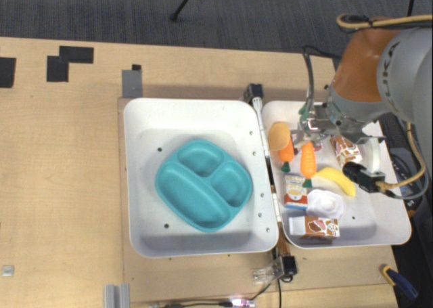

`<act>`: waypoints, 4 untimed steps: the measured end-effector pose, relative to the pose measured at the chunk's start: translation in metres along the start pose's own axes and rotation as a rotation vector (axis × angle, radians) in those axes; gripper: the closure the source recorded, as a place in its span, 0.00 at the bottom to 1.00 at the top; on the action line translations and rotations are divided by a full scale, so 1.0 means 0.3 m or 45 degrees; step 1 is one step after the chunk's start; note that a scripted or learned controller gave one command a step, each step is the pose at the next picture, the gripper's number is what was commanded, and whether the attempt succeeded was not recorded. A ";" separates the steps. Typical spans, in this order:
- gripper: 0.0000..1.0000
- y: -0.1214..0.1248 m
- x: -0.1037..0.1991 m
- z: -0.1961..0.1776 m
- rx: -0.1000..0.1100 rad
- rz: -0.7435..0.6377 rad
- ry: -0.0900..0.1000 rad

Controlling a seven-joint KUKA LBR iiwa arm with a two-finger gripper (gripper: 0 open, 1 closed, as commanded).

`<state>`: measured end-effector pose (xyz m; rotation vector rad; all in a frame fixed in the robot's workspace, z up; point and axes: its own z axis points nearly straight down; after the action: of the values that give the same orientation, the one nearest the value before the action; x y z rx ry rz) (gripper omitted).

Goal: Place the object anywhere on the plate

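Observation:
A teal plate [203, 183] with three compartments lies in the left bin [145, 130], with nothing on it. My gripper [312, 129] is low in the right bin [385, 229], at its far side. It is just above the top end of an orange carrot [308, 160] and right of a tan bread roll [279, 135]. A yellow banana [335, 181] lies right of the carrot, below the gripper. The wrist hides what is directly under the gripper.
The right bin also holds a small carton [295, 190], a white lump [323, 202], a brown box [322, 227] and a brown-and-white packet [347, 151]. The grey arm with its orange band [358, 56] covers the bin's far right corner. A ridge [265, 158] separates the bins.

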<state>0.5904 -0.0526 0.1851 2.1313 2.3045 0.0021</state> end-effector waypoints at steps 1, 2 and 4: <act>1.00 -0.087 0.207 0.000 0.000 -0.076 0.004; 0.00 -0.087 0.200 0.000 -0.001 -0.072 0.001; 0.00 -0.080 0.203 -0.037 -0.007 -0.082 0.001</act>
<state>0.5617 0.0061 0.1962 2.0538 2.3702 0.0090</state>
